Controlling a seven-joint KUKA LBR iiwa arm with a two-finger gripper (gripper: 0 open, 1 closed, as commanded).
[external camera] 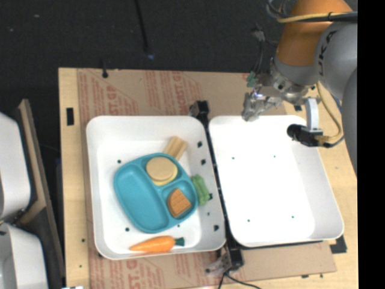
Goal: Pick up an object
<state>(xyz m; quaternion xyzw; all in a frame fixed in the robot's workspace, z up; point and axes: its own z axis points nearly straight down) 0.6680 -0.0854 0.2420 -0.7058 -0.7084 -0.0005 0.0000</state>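
The left bin [99,161] holds a blue divided tray [138,200] with a round tan cookie [162,169] and a brown waffle-like piece [179,203] resting in it. A wooden block [175,146] lies behind the tray, a green piece [201,190] sits at its right edge, and an orange carrot [156,244] lies near the bin's front wall. My gripper [255,109] hangs above the back left corner of the right bin [274,215], well away from all these objects. Nothing shows between its fingers.
A black clip [199,108] sits at the back where the two bins meet. A black cable and fitting [304,133] hang at the right bin's back right edge. Bare wooden bench [150,92] lies behind the bins.
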